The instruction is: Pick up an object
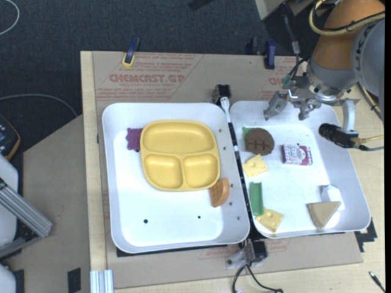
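so the fingers (292,104) are spread wide apart and holding nothing, hanging over the far edge of the right bin (348,182). makes sense as a start-of-pick pose imo: open and up high so nothing gets knocked before it commits to a target.

nearly all the grabbable stuff sits loose in that right bin: a brown waffle-looking piece (259,140) closest to the fingers, a yellow cheese wedge (255,165) just below it, a small pink packet (296,154) off on its own, a green stick (256,197) along the left wall, another yellow piece (269,219) at the near edge and a tan wedge (322,212) in the near right corner.

the left bin (122,212) has the yellow divided plate (179,153), with a purple thing (132,138) tucked at its left rim and an orange piece (219,192) leaning at its corner.

my guess is the packet is the easy pick, since it's clear of its neighbours.
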Motion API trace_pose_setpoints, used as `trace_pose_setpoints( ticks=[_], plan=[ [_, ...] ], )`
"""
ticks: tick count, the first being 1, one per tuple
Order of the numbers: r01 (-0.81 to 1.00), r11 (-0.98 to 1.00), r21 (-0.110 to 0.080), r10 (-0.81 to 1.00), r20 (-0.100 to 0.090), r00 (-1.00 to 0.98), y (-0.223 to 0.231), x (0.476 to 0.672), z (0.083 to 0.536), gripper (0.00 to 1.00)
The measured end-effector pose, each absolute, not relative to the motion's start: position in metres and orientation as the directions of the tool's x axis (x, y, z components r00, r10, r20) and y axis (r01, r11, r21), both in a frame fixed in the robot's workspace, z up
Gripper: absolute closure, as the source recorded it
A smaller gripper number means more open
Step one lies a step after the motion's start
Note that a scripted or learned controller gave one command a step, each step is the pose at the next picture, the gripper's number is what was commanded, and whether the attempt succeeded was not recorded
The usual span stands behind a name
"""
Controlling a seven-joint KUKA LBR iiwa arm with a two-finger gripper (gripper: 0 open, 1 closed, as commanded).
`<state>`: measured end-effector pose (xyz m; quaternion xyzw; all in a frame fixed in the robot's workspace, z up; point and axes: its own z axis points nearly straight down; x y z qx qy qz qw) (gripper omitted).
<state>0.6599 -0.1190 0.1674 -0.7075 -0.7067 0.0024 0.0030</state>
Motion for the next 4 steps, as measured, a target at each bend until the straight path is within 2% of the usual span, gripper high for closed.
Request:
trace_pose_setpoints(
  ticks=[1,2,3,4],
  plan=[
    [1.000,0.000,-0.008,1.000,0.002,0.000,-0.113,0.652,0.120,0.00],
    [1.000,0.000,0.003,1.000,0.002,0.000,-0.113,0.654,0.088,0.00],
    [1.000,0.000,0.013,1.000,0.000,0.000,-0.113,0.657,0.103,1.00],
    [1.000,0.000,0.007,1.000,-0.002,0.000,-0.113,0.655,0.147,1.00]
  ],
)
